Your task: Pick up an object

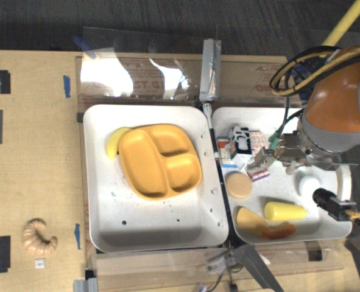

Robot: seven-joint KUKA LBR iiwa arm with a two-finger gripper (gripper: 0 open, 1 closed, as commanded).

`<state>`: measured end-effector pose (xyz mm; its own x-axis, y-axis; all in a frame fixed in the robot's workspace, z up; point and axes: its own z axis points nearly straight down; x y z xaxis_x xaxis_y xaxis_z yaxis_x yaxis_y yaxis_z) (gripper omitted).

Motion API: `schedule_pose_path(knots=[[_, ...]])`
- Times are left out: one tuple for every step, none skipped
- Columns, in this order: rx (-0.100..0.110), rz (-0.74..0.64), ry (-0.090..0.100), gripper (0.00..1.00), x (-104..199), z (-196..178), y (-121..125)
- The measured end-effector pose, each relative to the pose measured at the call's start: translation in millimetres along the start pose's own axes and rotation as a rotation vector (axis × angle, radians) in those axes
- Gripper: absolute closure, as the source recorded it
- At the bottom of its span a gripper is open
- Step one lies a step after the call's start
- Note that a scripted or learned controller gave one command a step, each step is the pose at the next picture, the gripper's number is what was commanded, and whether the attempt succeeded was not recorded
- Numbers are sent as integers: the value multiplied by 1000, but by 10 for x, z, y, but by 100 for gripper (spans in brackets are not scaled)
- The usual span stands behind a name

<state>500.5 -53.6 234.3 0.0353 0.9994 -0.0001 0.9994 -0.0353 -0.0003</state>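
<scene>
Right bin [326, 117], right of centre: we list a yellow plastic cylinder [284, 211] at lower middle, a tan round disc [239, 185] at its upper left, and small printed packets [243, 142] above. The gripper [266, 157] hovers over the packets; whether it grasps anything, we cannot tell. Left bin [100, 181]: orange divided plastic tray [160, 160].

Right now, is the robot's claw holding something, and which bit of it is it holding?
It cannot be told. The gripper hangs low over the right bin, close to a small purple-edged packet and a tan round lid, but no thing shows clearly between its fingers.
</scene>
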Motion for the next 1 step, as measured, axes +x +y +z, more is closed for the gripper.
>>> schedule_pose_path(knots=[[1,79,-1,0,-182,513,450]])
